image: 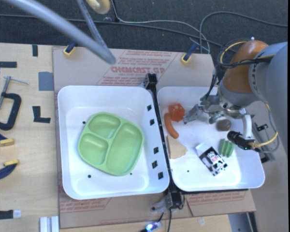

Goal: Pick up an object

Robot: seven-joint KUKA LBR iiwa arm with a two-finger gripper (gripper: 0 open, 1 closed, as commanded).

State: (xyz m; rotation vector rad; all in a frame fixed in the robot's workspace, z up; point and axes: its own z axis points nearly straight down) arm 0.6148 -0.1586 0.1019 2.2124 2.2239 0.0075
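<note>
Two white bins side by side on a cardboard sheet; black divider clips run down the seam between them. Left bin [67, 100] holds a green sectioned plate [111, 143], lying flat near the middle, nothing else around it. Right bin [251, 178] is the cluttered one: an orange-red chunk [176, 112] at the far left, a sausage-shaped orange piece [170, 126] just near of it and touching or nearly so, a pale tan flat wedge [177, 150] against the left wall, a black-and-white patterned block [212, 160] tilted in the near middle, a small green piece [226, 148] just right of it, and a brownish round object [224, 124] under the wrist hardware. Gripper [193, 116] sits low over the far part of the right bin, pointing left toward the orange-red chunk, tip just beside it. Fingers look slightly spread with nothing between them. Wrist body, cables and a black connector overhang the right side of the bin and partly block the brown object and green piece. C-clamp [8, 109] on the bench far left, well apart from both bins.
</note>
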